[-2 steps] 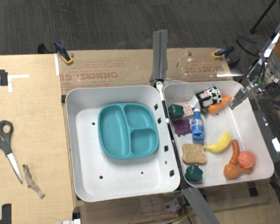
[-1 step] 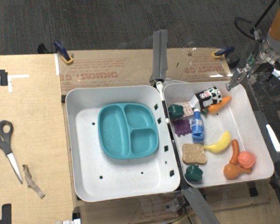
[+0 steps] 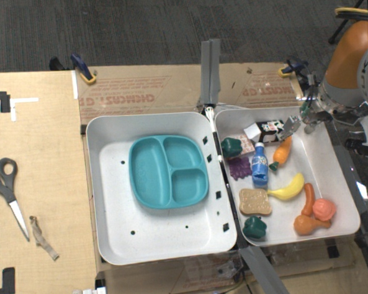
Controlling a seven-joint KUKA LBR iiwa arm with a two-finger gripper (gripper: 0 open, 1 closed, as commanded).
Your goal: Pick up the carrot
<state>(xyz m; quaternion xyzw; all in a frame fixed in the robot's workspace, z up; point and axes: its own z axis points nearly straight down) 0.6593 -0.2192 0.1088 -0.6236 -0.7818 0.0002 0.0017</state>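
Hovering at the far right corner of the right bin (image 3: 345, 183), the gripper (image 3: 297, 122) sits just above the carrot (image 3: 282, 152); whether the jaws are open or closed cannot be told, the tip being too small and cluttered; nothing visibly held. Carrot lies in the far half of that bin, tilted, just right of a blue bottle (image 3: 259, 166), near a dark carton (image 3: 271, 130). Risks: jaws could catch the carton or nudge the bottle; carrot's taper may slip from a closing grip; bin wall close behind limits approach.
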